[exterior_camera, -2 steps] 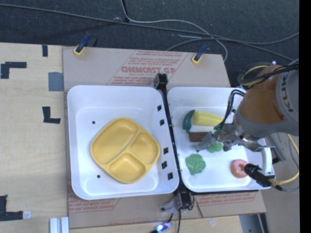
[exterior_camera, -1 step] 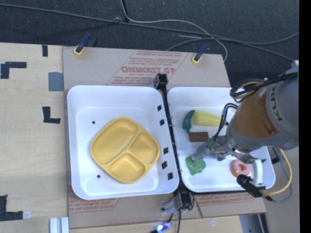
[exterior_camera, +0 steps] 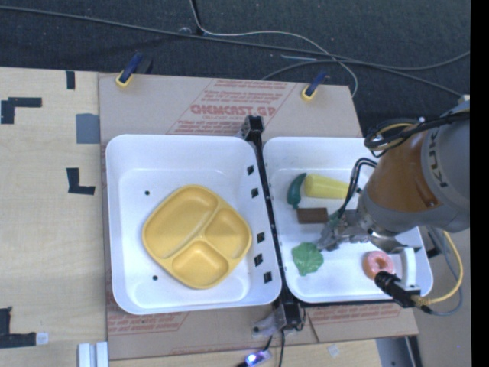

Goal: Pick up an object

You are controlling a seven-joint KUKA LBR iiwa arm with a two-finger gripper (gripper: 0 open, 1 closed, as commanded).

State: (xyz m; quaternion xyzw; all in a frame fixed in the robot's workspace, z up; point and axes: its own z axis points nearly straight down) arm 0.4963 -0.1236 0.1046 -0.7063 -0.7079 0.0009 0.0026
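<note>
Green leafy piece [exterior_camera: 307, 258], lower middle of the right bin [exterior_camera: 336, 287], sits just under your gripper [exterior_camera: 333, 235], finger state unreadable, so drop straight onto it, clear of the brown block [exterior_camera: 312, 215].

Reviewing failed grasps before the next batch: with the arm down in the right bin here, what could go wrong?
1. The tool sits among the brown block, green leafy piece and yellow piece. They crowd together, so a close may catch an edge or nudge a neighbour rather than seat one item.
2. The pink ring lies beside the wrist, near the right bin's wall; arm motion could push it against the wall.
</note>
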